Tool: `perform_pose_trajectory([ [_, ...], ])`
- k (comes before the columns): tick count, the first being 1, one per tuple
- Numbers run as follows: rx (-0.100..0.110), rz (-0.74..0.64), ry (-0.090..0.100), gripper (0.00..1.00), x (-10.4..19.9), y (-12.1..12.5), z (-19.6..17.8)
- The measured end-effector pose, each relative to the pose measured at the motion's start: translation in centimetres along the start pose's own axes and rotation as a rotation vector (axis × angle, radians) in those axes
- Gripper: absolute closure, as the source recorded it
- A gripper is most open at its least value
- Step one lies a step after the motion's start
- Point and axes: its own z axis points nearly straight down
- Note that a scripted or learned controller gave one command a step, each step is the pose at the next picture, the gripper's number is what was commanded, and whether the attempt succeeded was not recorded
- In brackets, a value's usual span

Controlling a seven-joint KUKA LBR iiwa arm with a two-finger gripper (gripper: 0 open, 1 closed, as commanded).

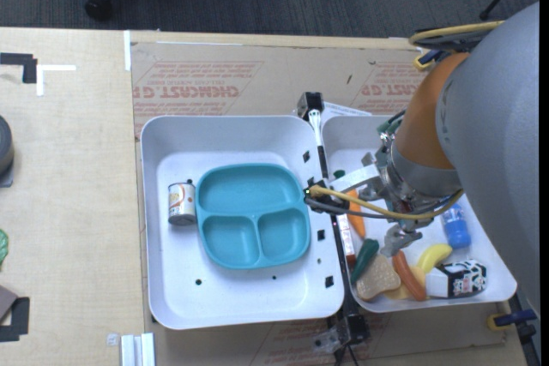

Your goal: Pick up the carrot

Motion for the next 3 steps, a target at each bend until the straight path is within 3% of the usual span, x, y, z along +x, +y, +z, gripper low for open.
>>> perform_pose_trajectory([
  [3,0.000,0.000,0.000,0.00,0.00,0.00,0.00],
])
